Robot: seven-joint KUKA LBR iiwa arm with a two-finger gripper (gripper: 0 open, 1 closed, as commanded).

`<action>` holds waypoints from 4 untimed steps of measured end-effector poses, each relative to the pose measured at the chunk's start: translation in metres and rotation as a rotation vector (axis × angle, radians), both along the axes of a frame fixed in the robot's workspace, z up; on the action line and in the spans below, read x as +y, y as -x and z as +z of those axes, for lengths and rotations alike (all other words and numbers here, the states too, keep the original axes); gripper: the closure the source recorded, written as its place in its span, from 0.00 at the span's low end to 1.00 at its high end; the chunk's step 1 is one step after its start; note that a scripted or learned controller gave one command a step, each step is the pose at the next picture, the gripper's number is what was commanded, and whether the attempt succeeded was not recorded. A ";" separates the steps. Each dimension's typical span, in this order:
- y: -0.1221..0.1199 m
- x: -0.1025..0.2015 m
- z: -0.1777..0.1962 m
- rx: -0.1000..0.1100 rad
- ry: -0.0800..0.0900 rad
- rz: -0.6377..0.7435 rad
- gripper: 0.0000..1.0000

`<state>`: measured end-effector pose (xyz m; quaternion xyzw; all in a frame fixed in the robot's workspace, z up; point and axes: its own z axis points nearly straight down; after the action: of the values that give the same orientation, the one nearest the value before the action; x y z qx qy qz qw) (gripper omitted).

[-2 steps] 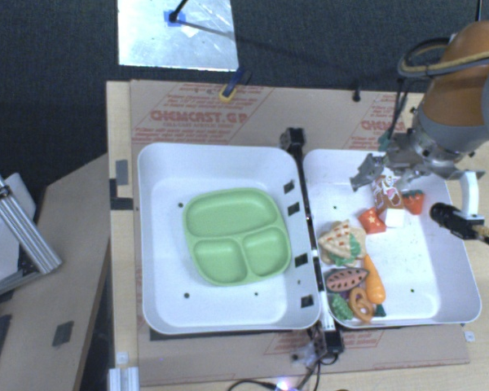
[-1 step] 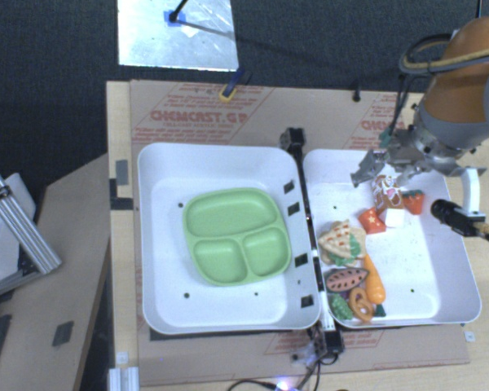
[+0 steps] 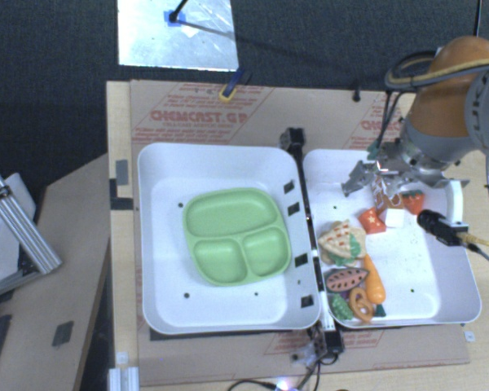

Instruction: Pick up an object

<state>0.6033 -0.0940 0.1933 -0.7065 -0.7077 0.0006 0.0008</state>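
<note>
The gripper [image 3: 385, 187] hangs low over the right bin [image 3: 440, 300] near a red piece [image 3: 372, 221], while a green tray [image 3: 235, 236] sits in the left bin [image 3: 167, 300].

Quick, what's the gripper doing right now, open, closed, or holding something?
Gripper: low in the right bin, over the red toy pieces; open or closed cannot be told.

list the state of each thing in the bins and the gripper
green divided tray: flat in the left bin, compartments bare
gripper: low over the right bin, near its far end
red and white toy: lying under the gripper, hold not clear
pizza slice toy: flat by the divider
orange carrot toy: lying lengthwise
pretzel toy: in the near corner
</note>
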 end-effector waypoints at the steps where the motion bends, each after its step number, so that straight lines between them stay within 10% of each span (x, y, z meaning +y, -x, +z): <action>1: 0.001 0.005 -0.043 -0.001 0.000 -0.001 0.00; 3: -0.005 0.005 -0.106 -0.012 0.001 0.000 0.00; 4: -0.004 0.005 -0.097 -0.008 0.001 -0.001 1.00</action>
<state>0.6071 -0.0891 0.0964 -0.7068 -0.7074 -0.0017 -0.0023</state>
